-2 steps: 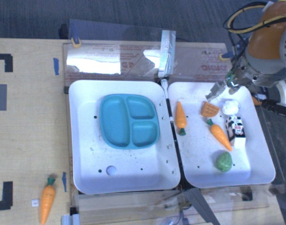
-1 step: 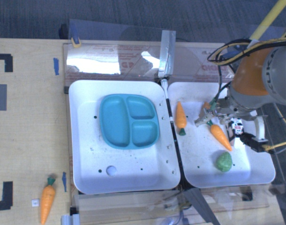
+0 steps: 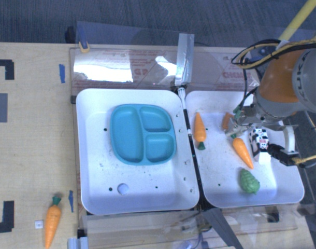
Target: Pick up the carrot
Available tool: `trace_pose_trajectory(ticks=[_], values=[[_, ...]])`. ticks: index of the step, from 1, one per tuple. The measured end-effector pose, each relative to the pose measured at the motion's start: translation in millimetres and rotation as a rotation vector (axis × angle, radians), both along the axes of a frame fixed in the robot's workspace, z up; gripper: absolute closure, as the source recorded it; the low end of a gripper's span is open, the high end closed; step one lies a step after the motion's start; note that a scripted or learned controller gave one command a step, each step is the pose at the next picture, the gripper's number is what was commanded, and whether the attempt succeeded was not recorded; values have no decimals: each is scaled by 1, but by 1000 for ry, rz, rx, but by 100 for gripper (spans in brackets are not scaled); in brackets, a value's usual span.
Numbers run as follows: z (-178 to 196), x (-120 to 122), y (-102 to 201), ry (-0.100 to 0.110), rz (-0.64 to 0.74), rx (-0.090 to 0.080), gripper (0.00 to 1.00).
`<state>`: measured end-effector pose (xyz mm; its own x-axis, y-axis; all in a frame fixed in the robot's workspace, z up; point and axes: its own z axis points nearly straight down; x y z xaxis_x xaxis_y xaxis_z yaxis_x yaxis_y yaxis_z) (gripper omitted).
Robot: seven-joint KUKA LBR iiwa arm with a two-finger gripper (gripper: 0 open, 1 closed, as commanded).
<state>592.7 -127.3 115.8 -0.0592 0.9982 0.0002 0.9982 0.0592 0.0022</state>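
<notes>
Blue divided plate sitting in the left bin, three carrots lying to its right, nearest, under the gripper, green vegetable beyond.

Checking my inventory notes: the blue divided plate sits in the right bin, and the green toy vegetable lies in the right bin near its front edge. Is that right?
Not quite. The camera view shows the blue divided plate in the left bin, not the right one. The green toy vegetable does lie in the right bin near its front edge.
</notes>
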Motion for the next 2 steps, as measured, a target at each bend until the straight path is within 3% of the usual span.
trace_pose_trajectory(ticks=[1,2], values=[[-2,17,-77,-14,-70,16,100],[78,14,-17,-2,-342,0,100]])
